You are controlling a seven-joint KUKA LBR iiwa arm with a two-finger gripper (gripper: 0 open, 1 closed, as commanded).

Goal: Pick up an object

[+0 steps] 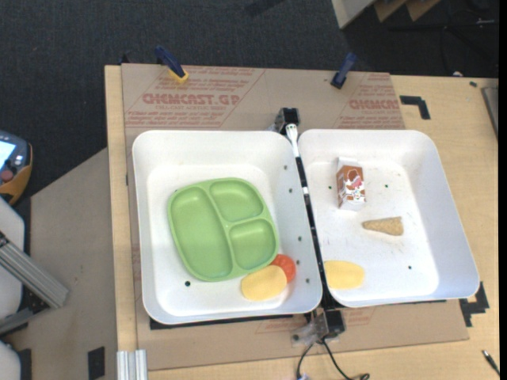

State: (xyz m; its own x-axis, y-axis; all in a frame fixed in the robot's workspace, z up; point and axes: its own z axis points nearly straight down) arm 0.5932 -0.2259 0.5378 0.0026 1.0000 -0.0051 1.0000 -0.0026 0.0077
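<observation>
**Objects Lie in Two White Bins on Cardboard-Topped Bench**

Two shallow white bins are seen side by side on a bench covered with printed brown cardboard (238,89), viewed from above at a slant. In the left bin (150,165), a green divided plate (222,228) with three compartments is laid flat, tilted slightly against the bin's edges. Just beside the plate's lower right corner, a yellow rounded piece (263,284) is seen touching a small red-orange piece (286,267), both close to the bin's inner wall.

In the right bin (444,212), a small brown-and-white carton (350,184) is set near the upper middle. Below it and a little to the right, well apart from the carton, a tan wedge-shaped piece (383,226) lies flat on the bin floor. A second yellow rounded piece (344,274) is found near the lower left corner, close to the seam where the two bins meet.

Two blue clamps (171,63) are fixed at the cardboard's far edge. How the jaws stand cannot be told, and so no relation between them and any of the objects can be given.
</observation>
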